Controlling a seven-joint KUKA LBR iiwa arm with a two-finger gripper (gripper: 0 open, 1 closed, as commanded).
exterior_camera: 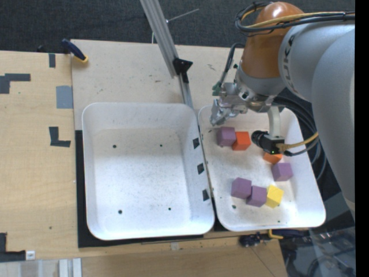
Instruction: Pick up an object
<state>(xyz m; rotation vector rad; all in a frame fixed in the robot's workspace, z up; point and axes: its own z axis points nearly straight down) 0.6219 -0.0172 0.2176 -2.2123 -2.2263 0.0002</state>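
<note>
6 small foam cubes lie in your right-hand white plastic bin (300, 215). The metal two-finger gripper (219, 118) hangs at that bin's far-left corner, just beside the purple foam cube (226, 136) touching an orange foam cube (241, 141). That tight pairing probably makes gripping harder. You cannot tell its opening here.

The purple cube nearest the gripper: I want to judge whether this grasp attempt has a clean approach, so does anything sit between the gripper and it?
Nothing visible lies between them. The gripper hangs just above and left of the purple cube in the right bin. An orange cube touches the purple one's right side and might crowd a finger there.
</note>
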